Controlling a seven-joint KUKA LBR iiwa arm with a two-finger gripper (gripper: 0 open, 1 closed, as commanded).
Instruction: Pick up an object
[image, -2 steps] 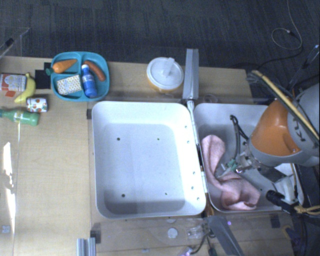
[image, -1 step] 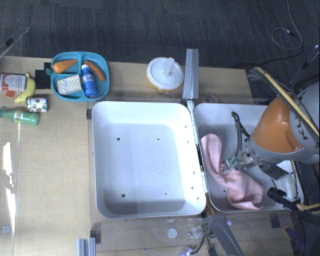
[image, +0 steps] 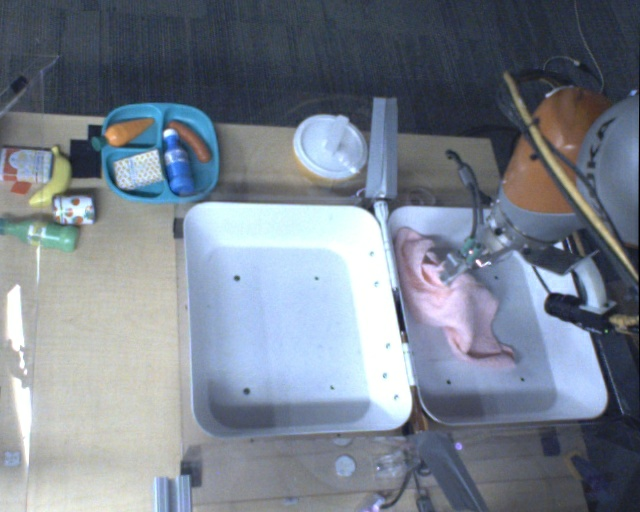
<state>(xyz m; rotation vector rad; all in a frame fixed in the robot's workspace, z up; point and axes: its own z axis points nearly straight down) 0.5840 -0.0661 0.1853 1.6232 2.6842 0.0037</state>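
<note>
- Pink, soft, crumpled cloth (image: 455, 305) is lying in the right-hand shallow white plastic bin (image: 570, 390), bunched against that bin's left wall and trailing toward its centre. It is the only loose object in either bin, so it is judged to be the thing to pick.
- Risk, thin pinch: the metal two-finger gripper (image: 462, 258) is sitting at the upper edge of the cloth. A grip on a single fold is likely to slip as the arm lifts, because limp fabric is giving the fingers little bulk to clamp.
- Risk, drag: part of the cloth is lying close to the divider between the bins. A lift that is angled leftward is likely to snag the fabric on that wall and pull it free.
- Risk, contact: a descent that is too deep is likely to press the fingertips onto the bin floor beneath the thin fabric.
- Gripper state: the gripper is touching or nearly touching the cloth's top fold. Its fingers are too small and blurred here to tell how far apart they are standing, and no fabric is clearly showing between them.
- Left-hand shallow white bin (image: 205, 330) is lying well apart from the gripper.
</note>
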